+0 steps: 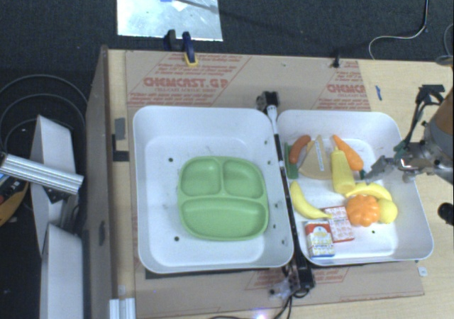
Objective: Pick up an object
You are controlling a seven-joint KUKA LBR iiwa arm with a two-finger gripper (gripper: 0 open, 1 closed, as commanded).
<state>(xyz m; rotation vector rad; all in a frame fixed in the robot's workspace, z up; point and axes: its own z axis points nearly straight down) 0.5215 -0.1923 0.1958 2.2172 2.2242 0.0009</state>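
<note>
Worktop (106,169) carries two white bins side by side. Left bin (152,133) at 9 o'clock holds a green divided plate (223,197), lying flat. Right bin (408,232) at 3 o'clock is packed with toy food: banana (306,202), yellow block (342,173), orange pumpkin (362,210), carrot (347,152), sausage (300,145), two small cartons (320,238) at its 6 o'clock. Arm (443,130) is seen at the bin's 3 o'clock edge, gripper (386,164) above the yellow block's right side. Jaws state cannot be told; nothing seen between them.
</note>
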